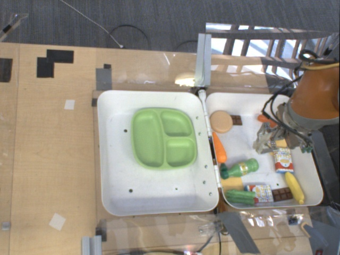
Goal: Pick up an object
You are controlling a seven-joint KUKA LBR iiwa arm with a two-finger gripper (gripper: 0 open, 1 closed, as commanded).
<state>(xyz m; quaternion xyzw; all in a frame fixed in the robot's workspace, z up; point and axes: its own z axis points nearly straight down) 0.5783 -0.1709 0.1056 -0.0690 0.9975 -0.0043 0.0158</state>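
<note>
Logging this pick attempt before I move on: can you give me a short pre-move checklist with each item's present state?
1. Pincer over the right bin: ok.
2. Object held between its fingers: cannot tell.
3. Candidates near the pincer: small carton, green bottle, banana: ok.
4. Carrot lies along the divider wall, awkward to grasp: not ok.
5. Left bin holds the green divided plate, flat: ok.

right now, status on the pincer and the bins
Pincer low in right bin, nothing seen held. Green bottle, carrot, banana close by. Green tray in left bin.
</note>
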